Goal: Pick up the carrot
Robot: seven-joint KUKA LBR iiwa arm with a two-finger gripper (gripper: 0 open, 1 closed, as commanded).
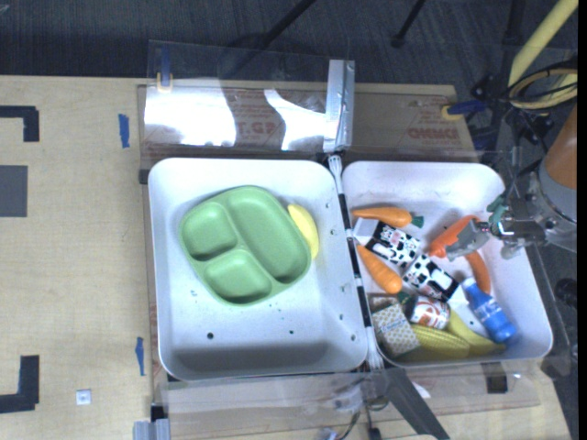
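In the right bin [431, 177] the gripper [477, 234] reaches in from the right, and a carrot [451, 235] sits between its jaws, closed on it. That carrot lies at a slant, one end pointing up-right toward the wrist, the other down-left. Three more carrots lie nearby: one [383, 215] along the bin's upper left, one [379, 269] by the left wall, one [478, 270] just below the gripper.

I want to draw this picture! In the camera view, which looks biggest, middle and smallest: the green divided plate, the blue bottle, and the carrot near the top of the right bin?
1. green divided plate, by far the biggest.
2. and 3. The carrot and blue bottle look about alike, so I won't rank them.
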